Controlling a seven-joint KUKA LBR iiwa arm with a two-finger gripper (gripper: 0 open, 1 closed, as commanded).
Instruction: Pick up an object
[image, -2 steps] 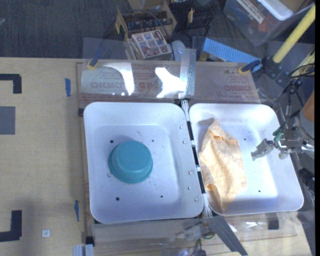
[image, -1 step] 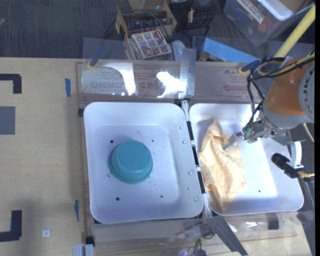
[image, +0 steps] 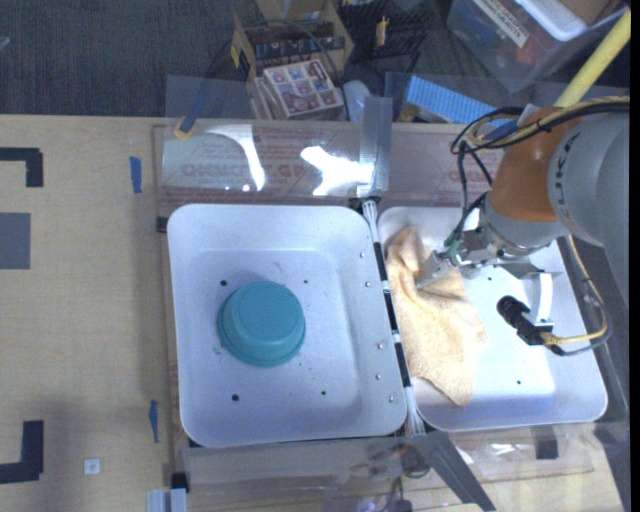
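1. Bench (image: 80, 300): pale wood surface, bearing two shallow white bins side by side, walls touching along a centre seam.
2. Left bin (image: 200, 400): holds one teal bowl (image: 262, 322), upside down, resting on the bin floor slightly toward 9 o'clock of the bin's centre. Small dark specks scattered on the floor around it.
3. Right bin (image: 560, 395): holds a tan cloth (image: 440, 335), crumpled, lying along the 9 o'clock wall and running from 11 o'clock down to about 7 o'clock of that bin. Upper end bunched higher than the rest; lower end flat, with a corner hanging toward 6 o'clock.
4. Arm (image: 600, 180): grey, with an orange band (image: 525, 185), entering from 3 o'clock of the view and standing over the 12-to-1 o'clock part of the right bin. Cables looped above the band.
5. Gripper (image: 440, 272): pointed down and toward 9 o'clock, tip set against the upper bunched part of the cloth. Finger spacing: cannot tell, since the tip merges with the folds. Cloth between the fingers: not confirmed.
6. Black fitting (image: 520, 318) with a cable: seen just at 4 o'clock of the gripper, over bare bin floor, apart from the cloth.
7. Clear panel (image: 270, 165): standing along the 12 o'clock side of both bins, with bright glare.
8. Beyond the panel at 12 o'clock: boxes (image: 295, 75) and clutter on a dark floor.
9. Bowl and gripper: well apart, in separate bins.
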